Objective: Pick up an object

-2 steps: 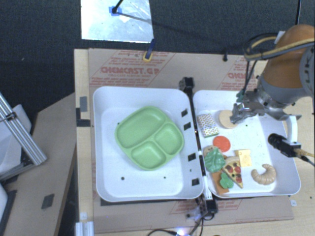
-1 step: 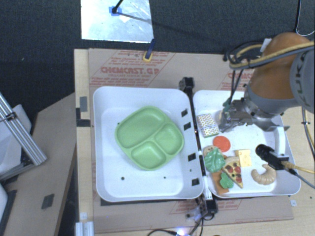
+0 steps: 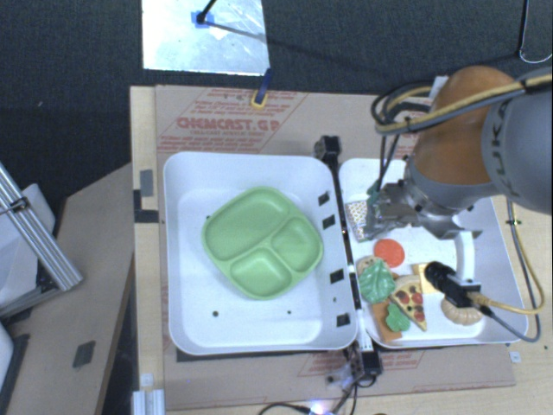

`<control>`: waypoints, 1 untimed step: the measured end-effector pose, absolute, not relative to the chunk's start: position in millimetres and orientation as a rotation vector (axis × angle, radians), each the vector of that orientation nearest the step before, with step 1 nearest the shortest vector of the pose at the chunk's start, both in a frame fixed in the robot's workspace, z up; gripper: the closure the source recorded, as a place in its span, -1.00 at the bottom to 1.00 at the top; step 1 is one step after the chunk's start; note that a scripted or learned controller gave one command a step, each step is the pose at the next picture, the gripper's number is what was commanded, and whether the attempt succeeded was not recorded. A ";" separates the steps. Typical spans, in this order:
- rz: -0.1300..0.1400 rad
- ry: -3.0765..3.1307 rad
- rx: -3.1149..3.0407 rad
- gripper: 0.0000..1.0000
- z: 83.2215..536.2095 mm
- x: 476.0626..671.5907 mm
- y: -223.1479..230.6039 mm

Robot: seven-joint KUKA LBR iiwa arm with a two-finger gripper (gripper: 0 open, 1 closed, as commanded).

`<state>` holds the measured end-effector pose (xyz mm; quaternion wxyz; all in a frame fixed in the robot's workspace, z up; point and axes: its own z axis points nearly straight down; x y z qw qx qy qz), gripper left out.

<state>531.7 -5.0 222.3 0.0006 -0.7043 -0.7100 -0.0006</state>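
Observation:
My gripper (image 3: 370, 221) hangs low over the back left part of the right bin (image 3: 494, 258), beside a small grey patterned piece (image 3: 355, 208). Just in front of it lies a red round slice (image 3: 390, 252). Nearer the front sit a green leafy toy (image 3: 375, 278), a pizza slice (image 3: 409, 303) with a green bit (image 3: 397, 318) on it, and a tan ring (image 3: 462, 311). The grey arm with its orange band (image 3: 462, 124) covers the bin's back right.
The left bin (image 3: 192, 309) holds a green divided plate (image 3: 262, 241). A black divider with clips (image 3: 339, 223) runs between the bins. A yellow cable (image 3: 510, 303) loops over the right bin's front. A foil sheet (image 3: 206, 22) lies beyond the bench.

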 end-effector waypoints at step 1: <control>-0.002 -2.223 -2.221 1.00 222.2 533.7 -14.0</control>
